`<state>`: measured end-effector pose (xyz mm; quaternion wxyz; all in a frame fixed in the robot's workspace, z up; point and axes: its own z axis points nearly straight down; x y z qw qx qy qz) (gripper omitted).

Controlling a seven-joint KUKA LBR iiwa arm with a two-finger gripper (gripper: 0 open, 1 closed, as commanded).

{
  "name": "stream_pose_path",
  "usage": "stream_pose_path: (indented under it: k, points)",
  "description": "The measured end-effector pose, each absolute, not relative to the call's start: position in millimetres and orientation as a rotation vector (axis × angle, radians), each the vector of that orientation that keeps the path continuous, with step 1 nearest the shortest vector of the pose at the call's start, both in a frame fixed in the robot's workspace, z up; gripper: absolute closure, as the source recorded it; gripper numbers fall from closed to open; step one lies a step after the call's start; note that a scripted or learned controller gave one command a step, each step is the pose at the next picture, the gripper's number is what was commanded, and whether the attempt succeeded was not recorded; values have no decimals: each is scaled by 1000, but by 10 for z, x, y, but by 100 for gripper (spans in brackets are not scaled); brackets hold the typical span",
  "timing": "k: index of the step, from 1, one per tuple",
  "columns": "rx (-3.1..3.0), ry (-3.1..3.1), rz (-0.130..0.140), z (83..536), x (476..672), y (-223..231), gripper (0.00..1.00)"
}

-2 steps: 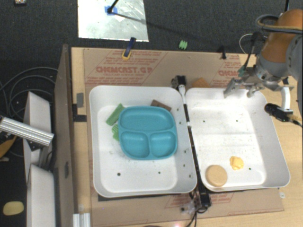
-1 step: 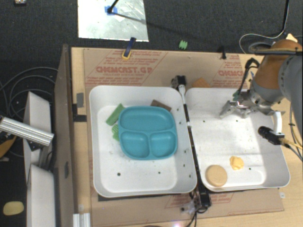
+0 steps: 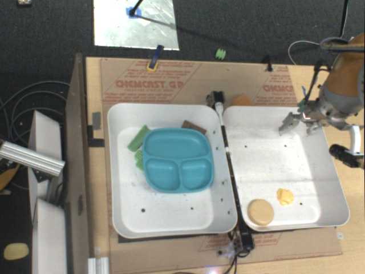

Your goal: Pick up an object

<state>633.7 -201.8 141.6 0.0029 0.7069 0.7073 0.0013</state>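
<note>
In the right bin (image 3: pixel 319 170) lie a tan round disc (image 3: pixel 260 212) and a small yellow lump (image 3: pixel 285 197), both near the front edge. The left bin (image 3: pixel 122 210) holds a blue divided plate (image 3: pixel 177 159), with a green piece (image 3: pixel 137 138) sticking out at its left and a brown piece (image 3: pixel 194 127) at its back. My gripper (image 3: pixel 297 124) hangs over the back right part of the right bin, well away from the disc and the lump. Its fingers are spread open with nothing between them.
A dark divider (image 3: pixel 225 147) runs between the two bins. An orange-tan scrap (image 3: pixel 242 100) lies on the cardboard just behind the right bin. Cables and metal parts sit off the bench at the left.
</note>
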Motion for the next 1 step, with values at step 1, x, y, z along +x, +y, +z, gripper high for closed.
stream_pose_path:
  k: [1]
  points:
    - [2225, 2220, -3, 1572, 5632, -2077, 0]
